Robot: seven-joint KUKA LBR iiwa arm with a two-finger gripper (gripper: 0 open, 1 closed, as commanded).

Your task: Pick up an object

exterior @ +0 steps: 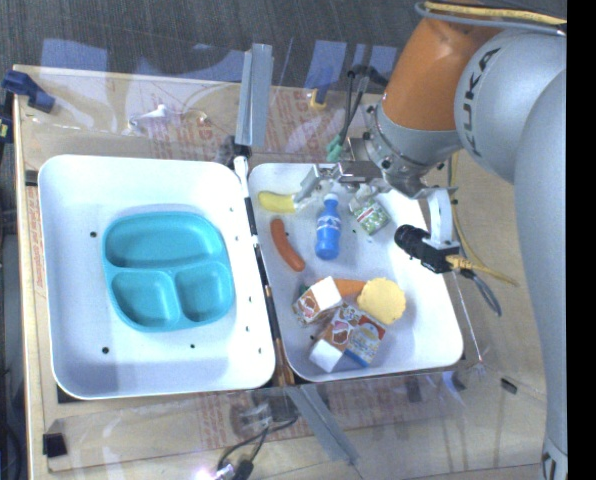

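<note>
Two fingers of the tool [340, 175] hang spread above the blue bottle [327, 227]

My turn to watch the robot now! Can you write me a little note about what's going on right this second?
Gripper: low over the far end of the right bin, above the blue bottle; nothing seen between its fingers.
Right bin also has a banana, sausage, yellow sponge and small boxes.
Left bin has a blue divided tray.
Done: nothing picked up yet.
Left: grab one thing and lift it.
</note>
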